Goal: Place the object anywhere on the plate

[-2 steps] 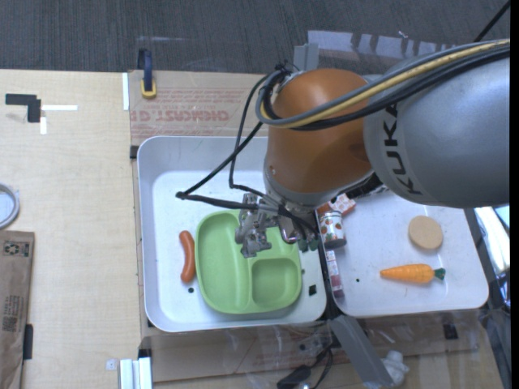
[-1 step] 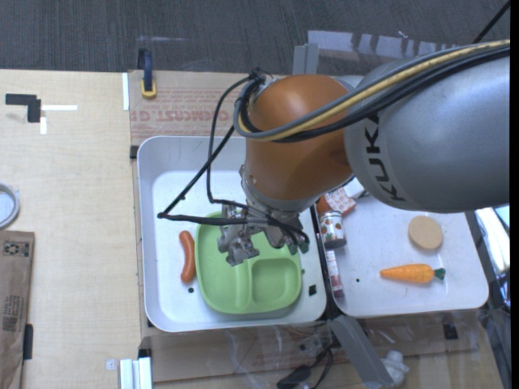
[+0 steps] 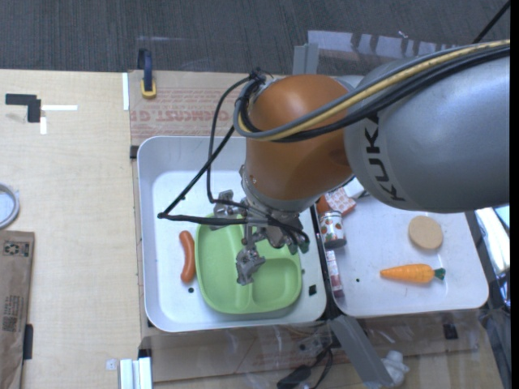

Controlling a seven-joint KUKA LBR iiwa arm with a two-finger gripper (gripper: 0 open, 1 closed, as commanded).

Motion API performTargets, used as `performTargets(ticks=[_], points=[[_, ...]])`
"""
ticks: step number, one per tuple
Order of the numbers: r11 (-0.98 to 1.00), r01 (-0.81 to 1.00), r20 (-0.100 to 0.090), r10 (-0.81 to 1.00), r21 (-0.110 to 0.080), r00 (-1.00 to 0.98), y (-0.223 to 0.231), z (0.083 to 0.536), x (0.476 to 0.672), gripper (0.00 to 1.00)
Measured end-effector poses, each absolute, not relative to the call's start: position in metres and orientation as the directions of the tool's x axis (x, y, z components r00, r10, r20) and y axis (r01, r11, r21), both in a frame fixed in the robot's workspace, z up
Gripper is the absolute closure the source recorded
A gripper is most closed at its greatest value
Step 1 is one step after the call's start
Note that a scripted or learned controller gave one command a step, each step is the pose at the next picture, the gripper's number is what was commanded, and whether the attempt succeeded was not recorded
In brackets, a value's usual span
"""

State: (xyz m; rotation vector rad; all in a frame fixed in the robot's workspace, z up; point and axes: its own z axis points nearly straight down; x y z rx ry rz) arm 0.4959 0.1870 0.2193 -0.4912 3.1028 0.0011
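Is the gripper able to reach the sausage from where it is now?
Probably yes. The gripper hangs over the green plate, and the sausage lies just beside the plate in the same bin, with nothing on top of it or between them. A short move sideways should do.

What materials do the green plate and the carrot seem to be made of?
Green plate: probably plastic, with a smooth, slightly glossy, evenly coloured surface and moulded compartments. Carrot: probably a plastic toy, with flat, uniform orange colour and a small green tip; rubber is also possible.
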Motion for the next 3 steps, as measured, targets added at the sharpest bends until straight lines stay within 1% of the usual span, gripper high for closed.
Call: performTargets(ticks=[1, 2, 3], points=[[0.953, -0.303, -0.001, -0.303, 0.002, -0.953, 0.1868, 0.2276, 0.4978, 1.0], [0.953, -0.304, -0.001, -0.304, 0.002, -0.953, 0.1866, 0.2276, 0.4978, 0.0], [0.954, -0.299, -0.002, -0.299, 0.003, -0.954, 0.1866, 0.236, 0.4996, 1.0]])
